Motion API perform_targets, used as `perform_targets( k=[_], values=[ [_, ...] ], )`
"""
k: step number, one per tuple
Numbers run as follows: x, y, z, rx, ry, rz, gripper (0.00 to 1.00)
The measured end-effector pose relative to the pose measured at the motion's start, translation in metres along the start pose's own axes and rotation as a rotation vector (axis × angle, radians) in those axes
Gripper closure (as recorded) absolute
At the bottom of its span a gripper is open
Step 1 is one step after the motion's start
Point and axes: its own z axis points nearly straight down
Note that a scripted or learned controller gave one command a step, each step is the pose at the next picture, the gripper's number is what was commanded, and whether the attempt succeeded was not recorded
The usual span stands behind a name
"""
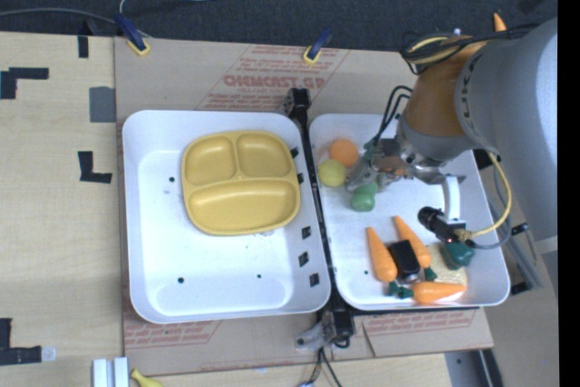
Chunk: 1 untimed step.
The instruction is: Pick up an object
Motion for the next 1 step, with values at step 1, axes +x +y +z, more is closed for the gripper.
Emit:
perform_targets(
  k=[1],
  values=[
    [0.0309, -0.0580, -0.0886, 0.004, 0.004, -0.002, 1.00]
  ],
)
